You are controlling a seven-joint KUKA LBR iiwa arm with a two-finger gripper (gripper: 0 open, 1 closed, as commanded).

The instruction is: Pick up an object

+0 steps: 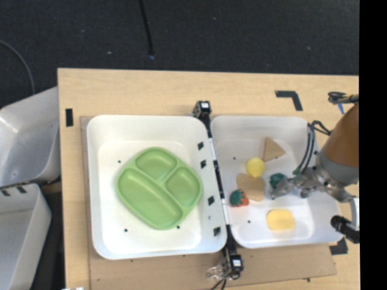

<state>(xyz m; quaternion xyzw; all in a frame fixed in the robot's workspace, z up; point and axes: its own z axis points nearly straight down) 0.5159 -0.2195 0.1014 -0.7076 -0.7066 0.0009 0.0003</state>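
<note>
The right bin point(242, 128) holds several small objects. A yellow ball point(255, 167) lies near its middle, with a tan wedge point(272, 148) behind it. A flat tan piece point(251, 187) sits in front of the ball, and a red and green strawberry-like toy point(239, 198) lies at the bin's left wall. A yellow rounded block point(280, 220) rests near the front. My gripper point(280, 188) is low in the right bin, reaching in from the right. Its tip is right beside a small teal object point(277, 179); whether it touches that object is unclear.
A green divided plate point(158, 187) lies in the left bin point(97, 180). A ridge with black clips point(213, 180) separates the two bins. The grey arm with its orange band point(346, 141) covers the right bin's right side. A black cable point(309, 144) loops beside the wrist.
</note>
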